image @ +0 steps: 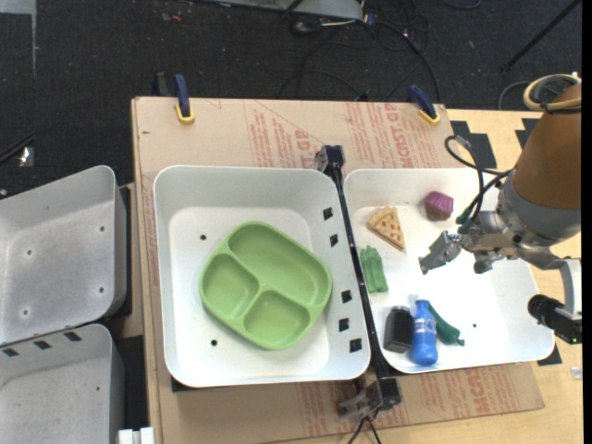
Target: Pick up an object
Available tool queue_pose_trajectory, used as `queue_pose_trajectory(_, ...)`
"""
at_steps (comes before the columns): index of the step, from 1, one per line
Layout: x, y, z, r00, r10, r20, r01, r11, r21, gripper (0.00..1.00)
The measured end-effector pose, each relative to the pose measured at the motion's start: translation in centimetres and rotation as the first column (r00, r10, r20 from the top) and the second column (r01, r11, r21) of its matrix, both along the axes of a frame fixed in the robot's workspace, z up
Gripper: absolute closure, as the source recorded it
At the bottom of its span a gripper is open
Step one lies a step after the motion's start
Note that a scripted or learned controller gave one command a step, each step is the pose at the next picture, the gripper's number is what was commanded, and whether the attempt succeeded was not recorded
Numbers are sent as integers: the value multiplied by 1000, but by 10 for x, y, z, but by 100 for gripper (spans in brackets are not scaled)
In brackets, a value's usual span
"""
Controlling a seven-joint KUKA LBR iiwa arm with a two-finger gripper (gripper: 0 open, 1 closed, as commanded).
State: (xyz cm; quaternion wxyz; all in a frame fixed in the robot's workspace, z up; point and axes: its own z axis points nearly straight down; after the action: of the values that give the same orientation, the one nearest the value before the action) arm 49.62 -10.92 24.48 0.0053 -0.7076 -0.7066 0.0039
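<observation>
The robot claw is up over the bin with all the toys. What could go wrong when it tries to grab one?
The gripper hangs over a bare patch of the right bin, so it may close on nothing. The blue bottle, the black block and a green piece lie bunched together, so it might nudge them instead of lifting one.

The arm (548, 169) enters from the right edge, its orange band uppermost and the grey wrist section below it. The wrist angles down and to the left. The gripper (453, 252) points left, at mid-depth in the scene. Its two fingers (435, 261) are spread apart, with nothing between them.
</observation>
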Motion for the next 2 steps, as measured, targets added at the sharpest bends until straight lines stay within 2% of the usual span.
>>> queue_pose_trajectory(1,2,0,6,1000,3,13,-3,1000,-2,0)
queue_pose_trajectory(2,2,-8,-52,1000,0,10,0,1000,-1,0)
